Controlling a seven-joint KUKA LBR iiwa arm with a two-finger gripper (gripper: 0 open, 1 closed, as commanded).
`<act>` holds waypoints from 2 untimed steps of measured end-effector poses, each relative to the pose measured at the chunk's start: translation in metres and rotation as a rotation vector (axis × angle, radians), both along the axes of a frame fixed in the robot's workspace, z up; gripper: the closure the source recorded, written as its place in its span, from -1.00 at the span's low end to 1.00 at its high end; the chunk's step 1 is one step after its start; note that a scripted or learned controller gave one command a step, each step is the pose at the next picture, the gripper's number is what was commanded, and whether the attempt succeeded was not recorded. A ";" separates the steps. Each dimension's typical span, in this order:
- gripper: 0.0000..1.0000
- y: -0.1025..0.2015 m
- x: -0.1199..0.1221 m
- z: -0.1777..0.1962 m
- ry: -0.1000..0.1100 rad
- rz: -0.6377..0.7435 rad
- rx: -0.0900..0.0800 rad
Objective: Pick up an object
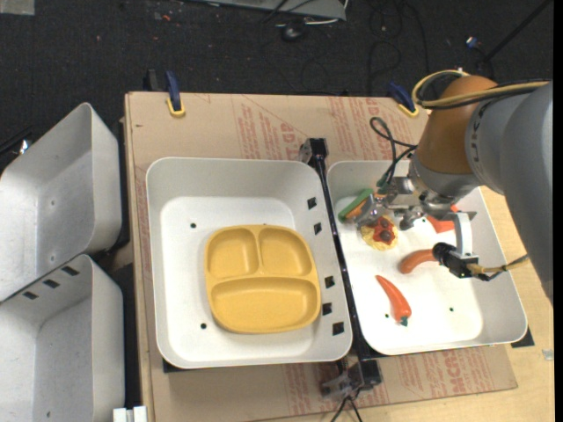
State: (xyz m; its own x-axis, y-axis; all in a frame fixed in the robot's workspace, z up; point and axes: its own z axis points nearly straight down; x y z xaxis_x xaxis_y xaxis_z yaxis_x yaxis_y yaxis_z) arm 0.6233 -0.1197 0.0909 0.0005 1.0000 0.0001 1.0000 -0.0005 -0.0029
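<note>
While the arm hangs over the right bin, notes per item:

arm: KUKA arm [493, 139] reaches in from the right, wrist low over the right bin [493, 323].
gripper: gripper [384, 221] sits right above a small yellow-and-red toy [382, 233]; jaw state can't tell, wrist body hides it.
target guess: yellow-and-red toy, upper left part of the right bin, seems closest to the tool.
other picks: green piece [354, 206] just beside the toy, orange-red sausage shape [417, 260] near the middle, red chili pepper [395, 299] lower down, well apart from the rest.
left bin: left bin [176, 236] holds a yellow divided plate [262, 279], untouched.
do it well: centre over one item only; the toy and green piece crowd each other, so a skewed descent may nudge both. Descend straight, close fully, lift slow and check something is really held.
risk: empty close likely in the clutter.
</note>
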 end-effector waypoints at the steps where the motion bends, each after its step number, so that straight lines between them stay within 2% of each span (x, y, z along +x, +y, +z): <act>1: 1.00 0.000 0.001 0.012 -0.004 0.000 -0.001; 2: 1.00 -0.009 -0.002 0.066 -0.009 -0.001 -0.002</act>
